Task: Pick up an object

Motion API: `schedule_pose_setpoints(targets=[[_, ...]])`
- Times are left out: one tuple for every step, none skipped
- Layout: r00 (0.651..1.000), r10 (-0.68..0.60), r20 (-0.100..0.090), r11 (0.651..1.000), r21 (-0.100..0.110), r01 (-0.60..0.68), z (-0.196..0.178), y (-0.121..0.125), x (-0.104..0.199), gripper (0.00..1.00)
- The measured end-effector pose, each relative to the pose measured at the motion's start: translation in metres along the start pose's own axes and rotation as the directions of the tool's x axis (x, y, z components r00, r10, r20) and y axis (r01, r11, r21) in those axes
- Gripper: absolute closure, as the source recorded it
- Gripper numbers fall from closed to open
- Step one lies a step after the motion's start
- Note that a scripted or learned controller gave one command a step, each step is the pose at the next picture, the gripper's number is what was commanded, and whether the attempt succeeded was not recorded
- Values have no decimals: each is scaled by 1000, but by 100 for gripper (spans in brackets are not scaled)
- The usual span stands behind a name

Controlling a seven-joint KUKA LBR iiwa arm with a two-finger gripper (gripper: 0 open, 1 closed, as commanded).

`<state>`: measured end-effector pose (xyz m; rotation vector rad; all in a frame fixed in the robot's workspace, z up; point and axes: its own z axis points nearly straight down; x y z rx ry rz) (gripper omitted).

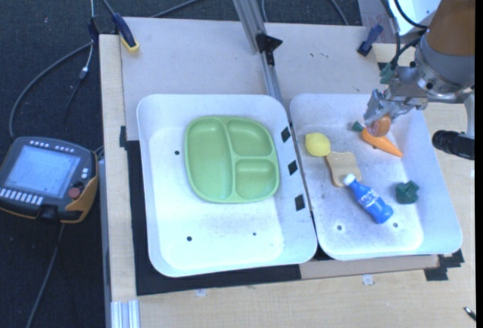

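The pincer [379, 121] sat low in the right bin [423, 232], clenched on an orange object [381, 125] above the carrot [382, 142].

Light bright, even, cool, apparently from overhead. Both white bins run near overexposed; the right bin [423, 236], under the gripper [379, 117], shows washed-out rims with little surface detail. Shadows soft and short: a faint one beside the blue bottle [370, 200] below the gripper, another under the carrot [382, 142]. Upper corner above the gripper blown out to white. Dark floor far to the gripper's left keeps grainy noise. Overall focus slightly soft; small objects lack crisp edges.
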<state>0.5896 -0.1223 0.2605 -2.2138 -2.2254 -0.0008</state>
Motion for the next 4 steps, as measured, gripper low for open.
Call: schedule_pose_setpoints(targets=[[1000, 1, 0, 1000, 2, -1, 13, -23, 47, 100], [1000, 0, -1, 1000, 3, 0, 28, -38, 95, 100], [1000, -2, -1, 1000, 3, 2, 33, -56, 157, 100], [1000, -1, -1, 1000, 4, 1, 45, -73, 211, 100]])
